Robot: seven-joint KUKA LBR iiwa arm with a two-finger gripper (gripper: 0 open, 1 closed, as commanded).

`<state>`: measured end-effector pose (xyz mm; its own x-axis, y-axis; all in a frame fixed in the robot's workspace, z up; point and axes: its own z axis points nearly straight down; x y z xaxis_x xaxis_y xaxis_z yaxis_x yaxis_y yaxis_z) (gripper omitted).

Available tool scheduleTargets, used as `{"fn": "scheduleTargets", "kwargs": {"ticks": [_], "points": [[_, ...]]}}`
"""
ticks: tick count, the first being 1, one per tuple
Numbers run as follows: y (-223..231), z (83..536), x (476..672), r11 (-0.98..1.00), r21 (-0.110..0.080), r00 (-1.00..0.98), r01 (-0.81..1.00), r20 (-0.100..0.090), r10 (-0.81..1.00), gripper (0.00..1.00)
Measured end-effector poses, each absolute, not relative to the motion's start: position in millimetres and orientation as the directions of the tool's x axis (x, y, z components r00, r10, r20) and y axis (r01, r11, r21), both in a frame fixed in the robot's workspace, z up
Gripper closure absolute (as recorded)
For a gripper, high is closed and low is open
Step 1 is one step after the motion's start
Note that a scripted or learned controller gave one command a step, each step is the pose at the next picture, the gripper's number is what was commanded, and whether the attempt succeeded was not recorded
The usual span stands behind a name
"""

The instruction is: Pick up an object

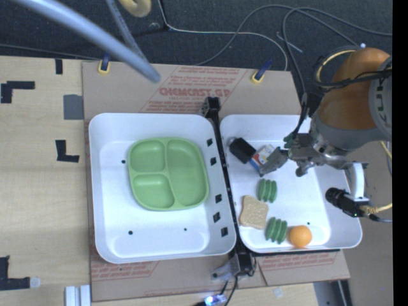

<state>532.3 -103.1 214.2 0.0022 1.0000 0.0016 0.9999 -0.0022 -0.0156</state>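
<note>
**Two bins, one arm over the right bin**

Red lettering on the cardboard sheet [191, 91] under the bins is too blurred to read with confidence. The left bin [105, 190] holds one green divided plate [168, 173]. The right bin [338, 231] holds two green ridged pieces [267, 190] [276, 229], one bread slice [254, 212], one orange ball [299, 236], one black block [242, 150] and one small printed box [262, 155], its label illegible. The gripper [275, 160] hangs at the bin's 11 o'clock, just beside the box; I cannot tell whether its fingers are released or clenched.
</note>
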Motion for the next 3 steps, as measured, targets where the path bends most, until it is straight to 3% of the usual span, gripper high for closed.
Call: {"fn": "scheduleTargets", "kwargs": {"ticks": [1,3], "points": [[-103,221,535.1,0.002,-0.002,-0.002,1.000,0.000,1.000,0.00],[-98,123,519.2,0.000,-0.008,0.000,1.000,0.001,1.000,0.00]]}}
